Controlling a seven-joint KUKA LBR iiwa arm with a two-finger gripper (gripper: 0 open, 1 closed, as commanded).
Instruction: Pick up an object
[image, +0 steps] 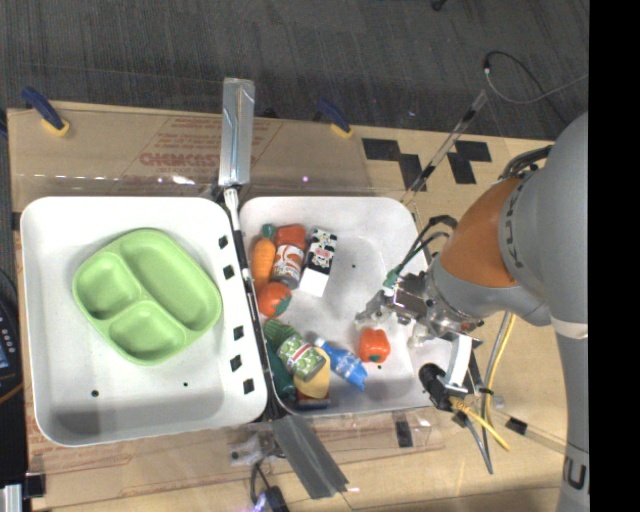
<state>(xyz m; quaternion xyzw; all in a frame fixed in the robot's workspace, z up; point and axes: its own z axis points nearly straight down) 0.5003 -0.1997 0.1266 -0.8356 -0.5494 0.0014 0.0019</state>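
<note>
Fingers' spread cannot be told; gripper (378, 318) hangs just above a glossy orange pepper (375, 345) in the right smooth white bin (352, 212).

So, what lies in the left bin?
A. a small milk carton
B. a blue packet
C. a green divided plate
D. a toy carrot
C: the green divided plate sits alone in the left bin, while the toy food is piled in the right bin.
</note>
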